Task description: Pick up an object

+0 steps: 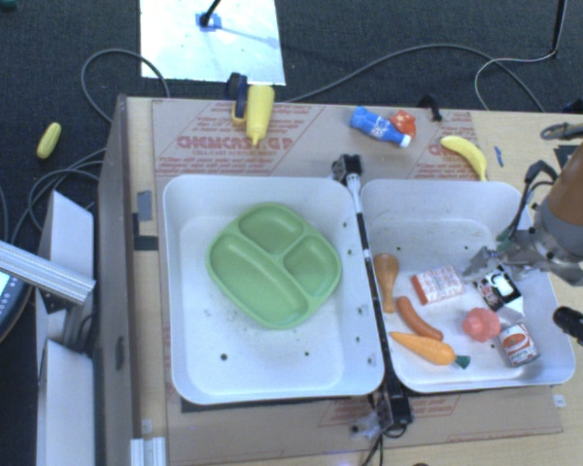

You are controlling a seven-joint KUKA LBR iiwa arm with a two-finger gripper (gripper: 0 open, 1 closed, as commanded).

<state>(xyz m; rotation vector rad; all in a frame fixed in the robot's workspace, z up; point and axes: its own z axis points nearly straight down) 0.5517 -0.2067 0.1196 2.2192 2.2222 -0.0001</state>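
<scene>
The gripper [493, 262] hovers over the right bin [466, 207]; I cannot tell whether it is released or clenched. The red-and-white packet [437, 284] lies just beside it. Best to centre over the packet and descend straight, clear of the pink ball [481, 324].

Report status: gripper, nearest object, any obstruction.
Gripper over right bin, near its right wall. Red-and-white packet nearest, lying flat. Pink ball, can close by.

A single fixed camera looked down at a slant from above the worktop [301, 134], far enough back to frame the left bin [272, 357], the right bin [437, 221] and the floor beyond.
</scene>
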